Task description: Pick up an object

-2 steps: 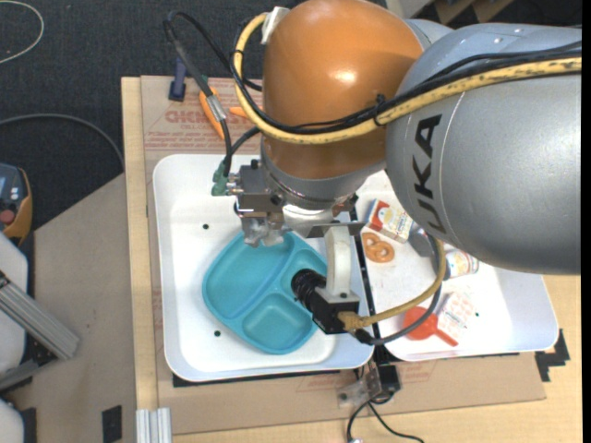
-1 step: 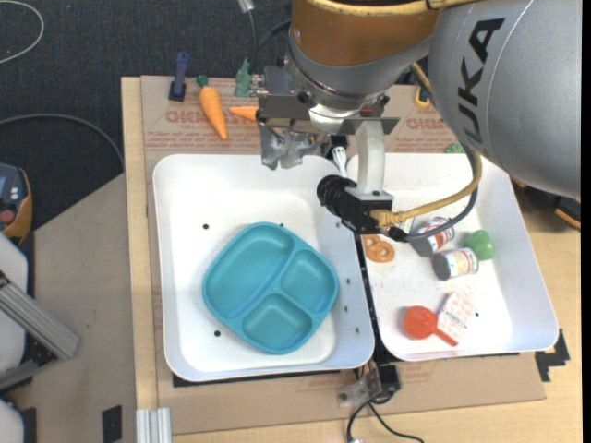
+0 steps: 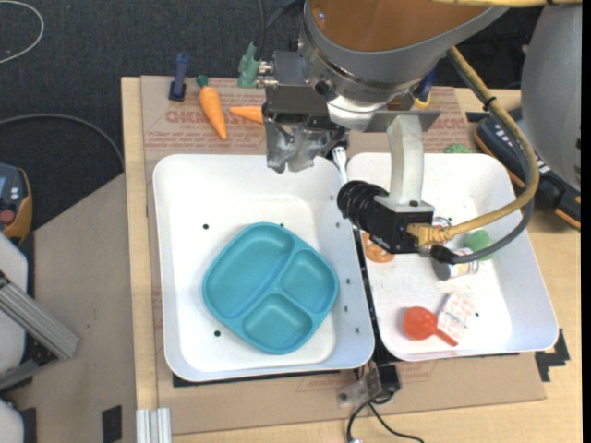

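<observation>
Camera view, left bin [image 3: 175, 247]: shallow, white, smooth plastic with rounded corners; bare floor lies along its far and left walls.
Plate [image 3: 270, 287]: teal, three compartments, rounded corners, lying flat in the near half of the left bin, close to the shared middle wall.
Right bin [image 3: 526, 293]: same white plastic; its near right corner is bare.
Scoop [image 3: 423, 324]: small, red-orange, on the right bin's near floor, just beside a small white packet [image 3: 454, 314].
Green piece [image 3: 477, 241]: on the right bin floor, partly behind a hose.
Arm: grey with an orange band, reaching in from the top right, wrist above the far edge where the bins meet.
Gripper [image 3: 297, 151]: metal, pointing down over the left bin's far right corner; whether it is clenched or released cannot be told, and nothing shows in it.
Carrot [image 3: 213, 110]: orange toy on the cardboard beyond the bins.
</observation>
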Robot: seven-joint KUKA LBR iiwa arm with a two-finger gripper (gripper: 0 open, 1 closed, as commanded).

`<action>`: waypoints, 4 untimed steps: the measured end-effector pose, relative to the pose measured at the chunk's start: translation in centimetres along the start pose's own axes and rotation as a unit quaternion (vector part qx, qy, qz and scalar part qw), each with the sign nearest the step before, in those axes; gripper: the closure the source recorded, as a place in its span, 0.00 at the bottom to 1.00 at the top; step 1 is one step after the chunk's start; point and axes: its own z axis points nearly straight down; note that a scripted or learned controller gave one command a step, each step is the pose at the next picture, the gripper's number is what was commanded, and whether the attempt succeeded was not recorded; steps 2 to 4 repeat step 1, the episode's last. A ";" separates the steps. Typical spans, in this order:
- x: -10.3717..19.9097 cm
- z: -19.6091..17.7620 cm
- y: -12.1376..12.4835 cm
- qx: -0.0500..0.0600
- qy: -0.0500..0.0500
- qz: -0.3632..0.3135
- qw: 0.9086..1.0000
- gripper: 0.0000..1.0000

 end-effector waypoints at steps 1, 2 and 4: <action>-0.9 4.5 0.1 0.008 -0.005 0.004 1.000 1.00; -0.9 4.5 0.1 0.008 -0.005 0.004 1.000 1.00; -0.9 4.5 0.1 0.008 -0.005 0.004 1.000 1.00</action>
